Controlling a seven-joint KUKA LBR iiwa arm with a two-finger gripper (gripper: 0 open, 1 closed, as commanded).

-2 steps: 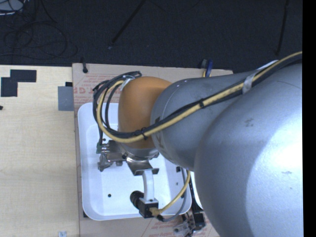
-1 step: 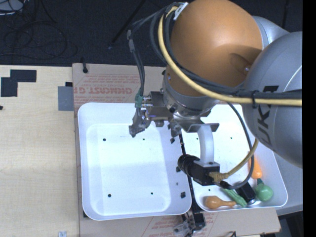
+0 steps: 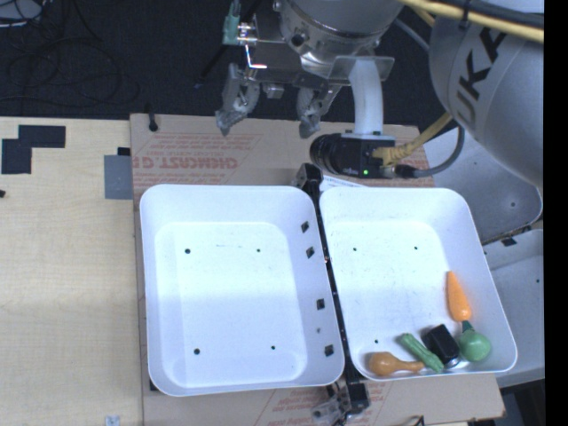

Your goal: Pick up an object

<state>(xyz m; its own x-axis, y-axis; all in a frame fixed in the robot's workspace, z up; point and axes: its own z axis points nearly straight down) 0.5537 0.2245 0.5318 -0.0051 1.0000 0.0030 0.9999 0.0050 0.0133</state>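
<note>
Objs (image 3: 439,344): approx 5, right bin (image 3: 390,207).

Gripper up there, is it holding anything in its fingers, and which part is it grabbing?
Nothing. The gripper hangs open above the far edge of the bins, with only air between its fingers.

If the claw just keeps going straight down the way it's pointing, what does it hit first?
Probably the cardboard sheet behind the left bin, not the objects. The claw hangs open above the bins' far edge, though depth is hard to judge.
</note>
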